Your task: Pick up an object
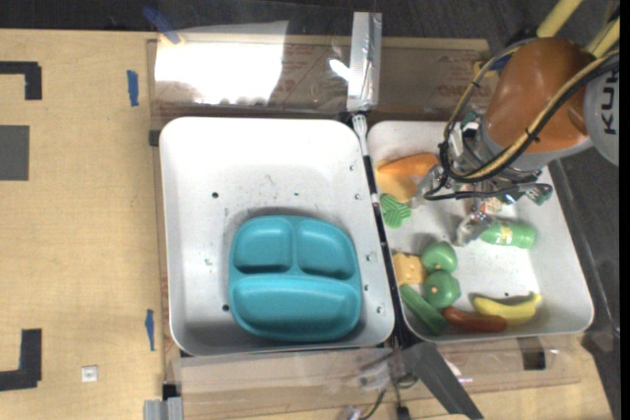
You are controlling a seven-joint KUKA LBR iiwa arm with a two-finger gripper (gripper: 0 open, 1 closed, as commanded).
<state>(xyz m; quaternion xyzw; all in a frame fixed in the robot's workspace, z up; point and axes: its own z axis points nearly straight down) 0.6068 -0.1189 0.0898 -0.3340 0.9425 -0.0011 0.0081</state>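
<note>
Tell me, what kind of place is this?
Probably a robot testing lab. A robot arm reaches over two white bins; one holds toy food like a banana, the other a teal tray.

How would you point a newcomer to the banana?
Start at the right-hand white bin, the one full of toy food. Look along its near edge: the banana lies there, curved and yellow with dark tips, just above a red pepper.

Small plastic toy foods [463,295] are crowding the shallow white right bin [576,285] below the gripper [482,202]. Bare floor is lying open left of it, above the teal divided plastic tray [293,278].
</note>
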